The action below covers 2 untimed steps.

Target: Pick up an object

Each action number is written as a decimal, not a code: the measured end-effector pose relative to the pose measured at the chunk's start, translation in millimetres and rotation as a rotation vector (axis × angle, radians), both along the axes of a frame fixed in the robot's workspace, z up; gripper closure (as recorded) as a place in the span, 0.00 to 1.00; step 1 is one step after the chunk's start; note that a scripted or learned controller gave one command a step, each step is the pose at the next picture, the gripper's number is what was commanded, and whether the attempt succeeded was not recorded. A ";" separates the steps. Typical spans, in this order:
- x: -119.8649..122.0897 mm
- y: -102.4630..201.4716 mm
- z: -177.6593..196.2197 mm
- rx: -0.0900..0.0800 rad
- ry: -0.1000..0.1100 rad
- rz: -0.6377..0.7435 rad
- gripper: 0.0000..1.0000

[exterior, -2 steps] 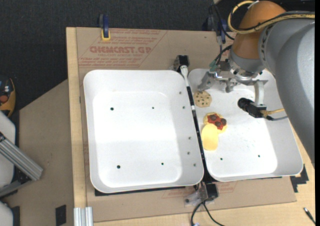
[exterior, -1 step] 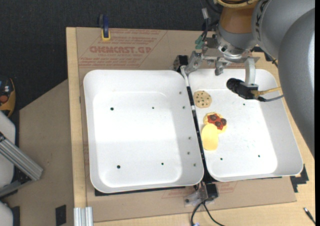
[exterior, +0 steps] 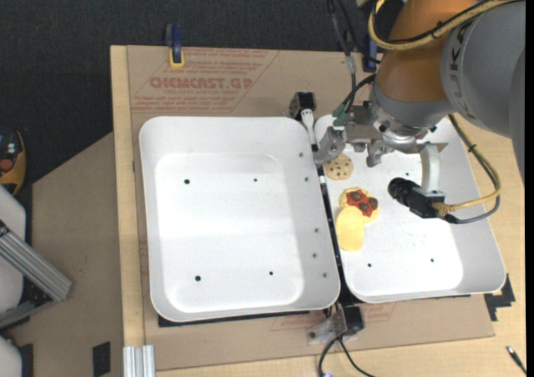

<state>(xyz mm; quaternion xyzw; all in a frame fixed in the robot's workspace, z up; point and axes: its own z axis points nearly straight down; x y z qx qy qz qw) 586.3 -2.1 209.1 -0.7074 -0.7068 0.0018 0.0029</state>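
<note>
Camera view: round tan cookie (exterior: pixel 337 169), dark-dotted.

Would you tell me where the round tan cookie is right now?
The round tan cookie lies in the right bin, near its upper left corner, just below the end effector and above the red-topped yellow item.

One camera is looking down at a slant on both bins (exterior: pixel 225 217); the arm (exterior: pixel 467 58) is reaching in from the right.

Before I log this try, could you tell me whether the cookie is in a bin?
In: the cookie lies flat in the right bin, near its left wall.
</note>
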 end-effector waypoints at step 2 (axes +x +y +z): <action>-12.8 13.1 130.9 -0.002 -0.011 0.003 1.00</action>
